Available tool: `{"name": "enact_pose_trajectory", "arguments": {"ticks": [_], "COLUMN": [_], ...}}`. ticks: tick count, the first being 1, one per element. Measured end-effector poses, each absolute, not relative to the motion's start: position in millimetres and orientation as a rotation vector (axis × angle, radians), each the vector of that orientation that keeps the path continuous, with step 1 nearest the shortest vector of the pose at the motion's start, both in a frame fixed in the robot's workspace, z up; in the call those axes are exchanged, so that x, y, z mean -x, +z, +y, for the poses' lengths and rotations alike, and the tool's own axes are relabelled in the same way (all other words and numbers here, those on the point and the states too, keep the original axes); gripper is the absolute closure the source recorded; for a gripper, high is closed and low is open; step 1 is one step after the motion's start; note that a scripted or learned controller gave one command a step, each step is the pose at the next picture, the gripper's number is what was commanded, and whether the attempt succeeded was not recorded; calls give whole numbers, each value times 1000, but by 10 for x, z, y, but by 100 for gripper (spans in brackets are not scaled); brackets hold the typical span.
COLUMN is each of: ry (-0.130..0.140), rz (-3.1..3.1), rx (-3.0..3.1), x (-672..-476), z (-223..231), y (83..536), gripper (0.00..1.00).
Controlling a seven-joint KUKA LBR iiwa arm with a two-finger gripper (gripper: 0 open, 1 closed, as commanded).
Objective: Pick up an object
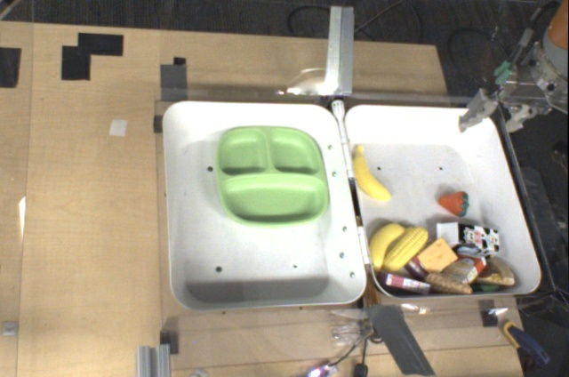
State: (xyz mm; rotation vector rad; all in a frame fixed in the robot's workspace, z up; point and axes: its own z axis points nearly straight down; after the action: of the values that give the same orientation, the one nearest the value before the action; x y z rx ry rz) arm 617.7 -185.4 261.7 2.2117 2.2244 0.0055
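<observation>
The right bin (418, 135) holds toy food. A yellow banana (367, 176) lies by its left wall, and a red strawberry (453, 203) sits alone toward the right. Along the front wall are piled a yellow lemon (383, 242), a corn cob (406, 248), an orange wedge (437, 256), a black-and-white carton (477, 236) and several smaller pieces. My gripper (493, 116) hangs over the bin's far right corner, well away from the toys. It is open, with nothing between its fingers.
The left bin (191, 224) holds a green divided plate (269, 173). A metal post (340, 51) stands behind the ridge where the two bins meet. Bare white floor lies in the far half of the right bin.
</observation>
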Motion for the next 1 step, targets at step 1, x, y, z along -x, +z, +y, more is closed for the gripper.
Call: {"name": "enact_pose_trajectory", "arguments": {"ticks": [1], "ry": [4], "rz": [2196], "rx": [-2240], "x": [-6366], "z": [-1739], "y": [2091], "gripper": [0]}}
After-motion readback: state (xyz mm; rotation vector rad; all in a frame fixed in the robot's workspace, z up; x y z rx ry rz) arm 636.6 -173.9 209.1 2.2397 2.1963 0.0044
